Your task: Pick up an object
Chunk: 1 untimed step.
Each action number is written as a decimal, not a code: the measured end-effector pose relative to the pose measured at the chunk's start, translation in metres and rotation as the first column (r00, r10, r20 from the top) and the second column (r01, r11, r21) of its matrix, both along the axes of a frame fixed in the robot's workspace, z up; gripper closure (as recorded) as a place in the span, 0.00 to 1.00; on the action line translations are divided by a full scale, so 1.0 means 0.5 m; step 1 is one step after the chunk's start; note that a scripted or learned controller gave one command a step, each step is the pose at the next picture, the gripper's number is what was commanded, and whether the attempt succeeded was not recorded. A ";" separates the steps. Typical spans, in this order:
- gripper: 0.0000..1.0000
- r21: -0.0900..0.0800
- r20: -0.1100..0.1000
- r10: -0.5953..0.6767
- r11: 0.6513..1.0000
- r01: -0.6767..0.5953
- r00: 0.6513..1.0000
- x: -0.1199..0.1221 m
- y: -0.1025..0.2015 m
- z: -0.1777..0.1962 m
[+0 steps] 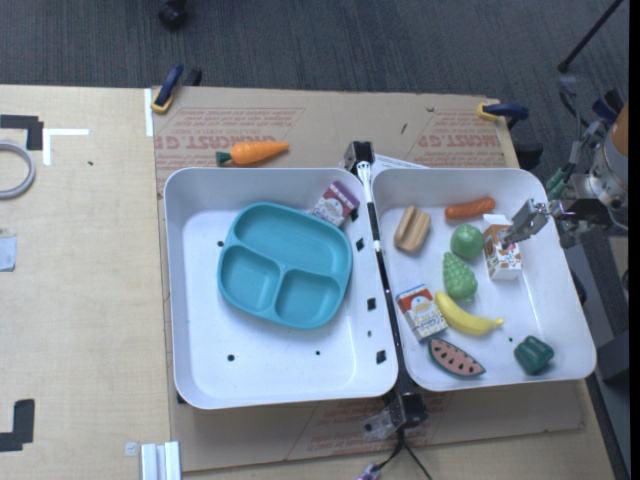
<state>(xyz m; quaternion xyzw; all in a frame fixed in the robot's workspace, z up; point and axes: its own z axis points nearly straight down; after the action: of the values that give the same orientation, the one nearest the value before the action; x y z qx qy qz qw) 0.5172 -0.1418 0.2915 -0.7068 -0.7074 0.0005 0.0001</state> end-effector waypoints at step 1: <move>0.00 0.001 0.000 -0.045 0.999 0.045 0.999 0.039 0.041 -0.226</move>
<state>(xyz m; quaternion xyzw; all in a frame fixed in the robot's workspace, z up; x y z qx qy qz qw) 0.5368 -0.1213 0.1785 -0.7226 -0.6913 0.0004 0.0005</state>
